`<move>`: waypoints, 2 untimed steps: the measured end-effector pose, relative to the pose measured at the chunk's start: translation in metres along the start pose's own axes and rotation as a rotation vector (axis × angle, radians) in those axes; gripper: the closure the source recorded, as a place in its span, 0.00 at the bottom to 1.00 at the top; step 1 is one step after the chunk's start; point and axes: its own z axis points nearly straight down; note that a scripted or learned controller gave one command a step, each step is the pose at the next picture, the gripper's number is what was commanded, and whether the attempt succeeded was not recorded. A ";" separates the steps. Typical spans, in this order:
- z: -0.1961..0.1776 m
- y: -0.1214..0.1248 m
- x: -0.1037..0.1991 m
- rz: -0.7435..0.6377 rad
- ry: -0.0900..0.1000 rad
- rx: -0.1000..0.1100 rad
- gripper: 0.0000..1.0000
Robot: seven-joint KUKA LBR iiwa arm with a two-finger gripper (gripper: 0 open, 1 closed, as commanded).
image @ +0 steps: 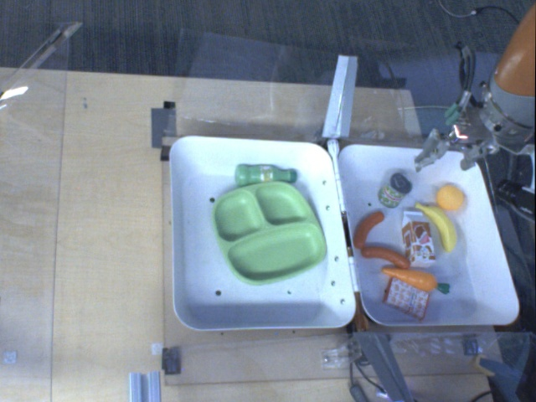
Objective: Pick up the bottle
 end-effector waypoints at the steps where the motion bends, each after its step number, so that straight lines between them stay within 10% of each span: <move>1: -0.009 0.002 0.002 -0.007 0.000 -0.003 1.00; 2: 0.116 0.054 0.003 -0.113 -0.002 -0.009 1.00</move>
